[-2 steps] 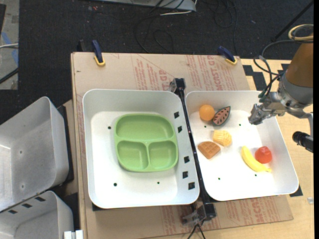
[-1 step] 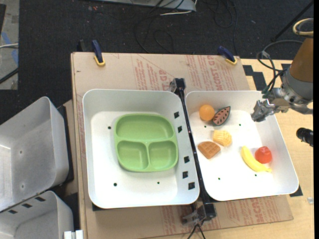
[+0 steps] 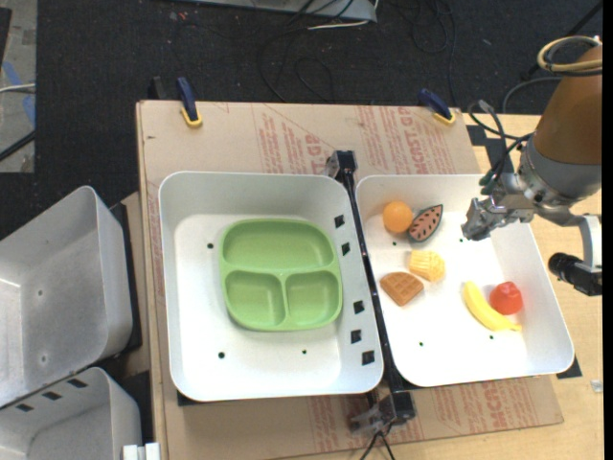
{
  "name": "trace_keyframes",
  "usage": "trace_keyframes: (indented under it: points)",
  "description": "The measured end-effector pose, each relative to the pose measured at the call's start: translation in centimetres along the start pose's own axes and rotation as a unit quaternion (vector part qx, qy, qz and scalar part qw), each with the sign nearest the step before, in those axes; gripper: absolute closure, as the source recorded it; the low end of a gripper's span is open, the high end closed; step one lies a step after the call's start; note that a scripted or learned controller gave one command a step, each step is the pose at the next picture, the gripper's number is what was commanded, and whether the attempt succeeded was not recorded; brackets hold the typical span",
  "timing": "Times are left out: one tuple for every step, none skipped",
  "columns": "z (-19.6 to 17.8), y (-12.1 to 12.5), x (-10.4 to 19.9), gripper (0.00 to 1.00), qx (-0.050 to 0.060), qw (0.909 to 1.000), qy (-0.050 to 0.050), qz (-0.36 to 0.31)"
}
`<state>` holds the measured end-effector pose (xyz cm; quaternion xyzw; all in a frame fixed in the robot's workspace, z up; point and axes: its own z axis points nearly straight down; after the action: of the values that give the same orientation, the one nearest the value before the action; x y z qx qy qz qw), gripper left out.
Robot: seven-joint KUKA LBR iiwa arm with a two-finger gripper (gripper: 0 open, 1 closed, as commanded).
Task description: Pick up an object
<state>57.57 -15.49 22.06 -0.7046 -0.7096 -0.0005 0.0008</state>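
Arm: the grey arm with an orange band is reaching in from the right, its two-finger gripper (image 3: 479, 220) hovering over the right white bin (image 3: 536, 353).
Claw: too small and dark to tell.
Toys: an orange ball (image 3: 397, 217), a dark watermelon slice (image 3: 425, 221), a yellow corn piece (image 3: 426, 264), a brown waffle (image 3: 400, 287), a yellow banana (image 3: 484, 308) and a red tomato (image 3: 507, 297) are lying in the right bin.
Left white bin (image 3: 192, 353): holding a green three-compartment plastic tray (image 3: 282, 274).
Writing: red print on the cardboard sheet (image 3: 249, 127) is showing, not legible.

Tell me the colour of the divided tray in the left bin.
Light green divided tray, plain in the camera view.
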Motion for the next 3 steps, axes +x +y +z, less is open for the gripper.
trace_keyframes:
  points:
    - [0.3, -1.4, 6.1, 1.0, 0.001, 1.0, 0.0, -0.001]
    - [0.8, -2.6, 10.8, 1.0, 0.001, 1.0, 0.0, 0.0]
    - [-0.7, -4.7, 16.0, 1.0, 0.0, 1.0, 0.0, -0.001]
